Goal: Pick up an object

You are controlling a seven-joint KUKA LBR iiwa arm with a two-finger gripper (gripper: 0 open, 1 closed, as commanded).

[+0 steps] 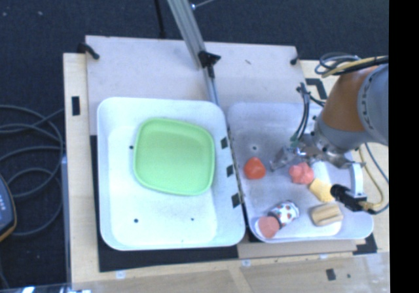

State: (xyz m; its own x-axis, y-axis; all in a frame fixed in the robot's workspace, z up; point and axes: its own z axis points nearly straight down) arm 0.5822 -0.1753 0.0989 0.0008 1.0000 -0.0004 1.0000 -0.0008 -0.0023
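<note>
- The arm (350, 105) reaches in over the right bin (262, 121), where all the small things lie, so a pick has to happen there.
- The gripper (288, 156) hangs low above the bin floor, just beside the red lump (301, 172). The red lump is my landmark and, I judge, the likeliest target.
- Whether the claw is wide, narrow or closed on anything I cannot tell: it is small and dark against the bin. Nothing shows plainly inside it.
- The red lump lies on the bin floor, touching or nearly touching the wrist hardware above it. It looks soft, rounded and pinkish red, with no flat face, so it may roll or squash when squeezed.
- The orange ball (255, 168) sits left of the red lump, apart from it, near the bin's left wall. It stands free, which would make it an easy grab.
- The yellow piece (321, 188) lies just right of and below the red lump, nearly touching it. That crowding could spoil a grasp.
- The tan block (325, 214) lies further below, near the bin's lower rim.
- The can (285, 211) lies on its side below the red lump, with a red disc (268, 225) beside it.
- The green plate (174, 155) lies alone in the left bin (118, 220), well apart from the red lump. It is flat, which would make it hard to pinch.
</note>
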